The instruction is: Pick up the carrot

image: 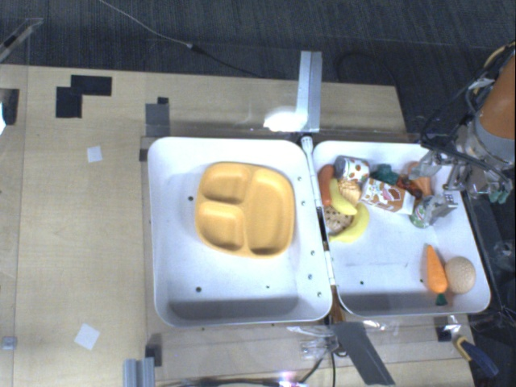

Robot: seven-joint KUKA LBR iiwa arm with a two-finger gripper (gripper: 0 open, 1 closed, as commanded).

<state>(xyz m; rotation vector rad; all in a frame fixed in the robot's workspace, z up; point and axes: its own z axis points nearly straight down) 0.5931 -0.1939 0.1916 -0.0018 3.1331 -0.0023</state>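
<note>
White plastic forms the 2 shallow bins, which sit side by side on the wooden bench (72, 240). The left bin (173, 280) holds 1 yellow divided tray (244, 208) with 3 compartments, placed near the bin's centre and slightly toward the far edge.

The right bin (387, 276) holds the task item and a cluster of other objects. The carrot (435, 269) lies near the bin's near right corner, orange, with its green stem end (440, 299) pointing toward the near edge. A tan, rounded object (460, 273) lies just beside the carrot, on the side nearer the right edge.

Along the far edge of the right bin, from the left edge inward: a red-orange elongated item (325, 183) against the left wall, a yellow banana (352, 222), a small can (351, 168) with a printed label, and a box (381, 195) with red and white printing. The print on the can and box is too small to read. A dark green item (384, 172) lies behind the box.

The gripper (431, 209) hangs over the far right part of the right bin, well apart from the carrot. Whether its fingers are apart or together cannot be determined from this view. The grey arm (493, 135) with its orange band enters at the bench's right edge.

Black rectangular marks (81, 93) appear at the far left corner of the bench.
</note>
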